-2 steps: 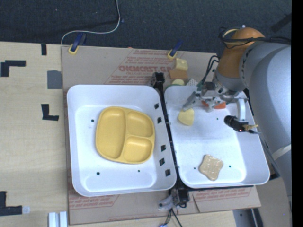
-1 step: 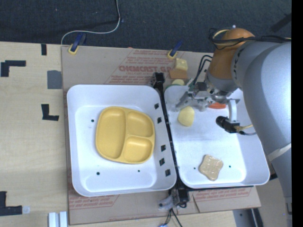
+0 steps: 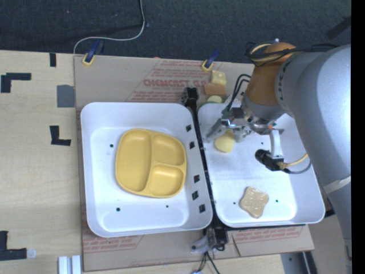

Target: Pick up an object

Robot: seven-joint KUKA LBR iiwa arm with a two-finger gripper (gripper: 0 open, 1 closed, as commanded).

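The end effector sits low in the right shallow white plastic bin, near its far-left corner, w/ the grey arm w/ the orange wrist band stacked above it. One thin metal finger angles out to the side away from the arm, so the fingers look spread, not pinching anything; can't fully confirm since the wrist hides part of them. Likely target, judging by position: the small pale-yellow rounded lump, lying just beside and slightly nearer the camera than the end effector, possibly touching a fingertip but not between the fingers. So no grasp yet, prob. the approach/closing step. A tan, flat biscuit-shaped piece lies well apart, toward the bin's near edge. Past the end effector on the far side, outside the bin on the cardboard-covered bench, sit a tan block and a pale round item. Across the divider, the other white bin holds a yellow plastic compartment plate, flat and well out of reach. Risk: a rounded lump may roll or squirt out as the fingers close.
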